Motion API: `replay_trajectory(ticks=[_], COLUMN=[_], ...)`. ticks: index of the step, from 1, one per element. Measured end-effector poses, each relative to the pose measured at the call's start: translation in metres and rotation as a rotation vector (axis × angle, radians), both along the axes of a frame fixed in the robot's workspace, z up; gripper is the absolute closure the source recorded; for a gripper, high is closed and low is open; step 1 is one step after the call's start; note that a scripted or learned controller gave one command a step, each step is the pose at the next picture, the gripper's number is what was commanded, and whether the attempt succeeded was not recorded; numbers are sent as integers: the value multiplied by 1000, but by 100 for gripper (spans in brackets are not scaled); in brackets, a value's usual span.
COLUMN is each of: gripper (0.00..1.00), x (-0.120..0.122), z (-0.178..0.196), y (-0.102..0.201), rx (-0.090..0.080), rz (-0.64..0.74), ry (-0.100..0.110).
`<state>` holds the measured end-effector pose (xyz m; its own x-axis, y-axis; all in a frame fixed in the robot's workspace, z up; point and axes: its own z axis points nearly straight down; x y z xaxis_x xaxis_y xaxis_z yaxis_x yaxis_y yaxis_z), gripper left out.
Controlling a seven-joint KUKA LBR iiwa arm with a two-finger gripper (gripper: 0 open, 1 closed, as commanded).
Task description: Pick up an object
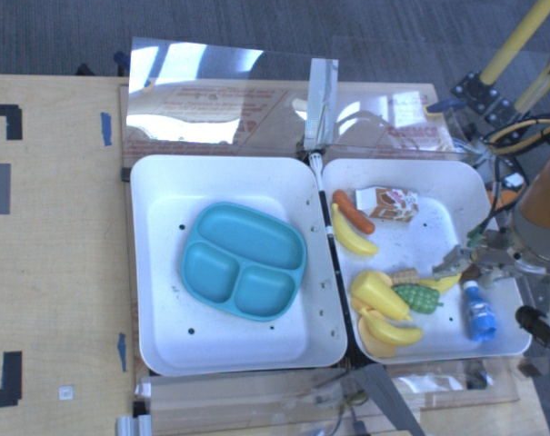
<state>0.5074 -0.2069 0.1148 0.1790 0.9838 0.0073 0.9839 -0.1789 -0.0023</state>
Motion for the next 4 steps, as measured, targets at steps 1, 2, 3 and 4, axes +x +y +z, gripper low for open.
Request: replay_trajectory(ticks=[1,2,3,4], gripper=[0,0,100,100], x=[6,-13,-13,33], z=[-17,-16,-6,-17], y=[4,-2,-6,56], rx=[-6,5,-6,-20], rz=[185,109,106,49], ry=[-23,-31,-34,-33])
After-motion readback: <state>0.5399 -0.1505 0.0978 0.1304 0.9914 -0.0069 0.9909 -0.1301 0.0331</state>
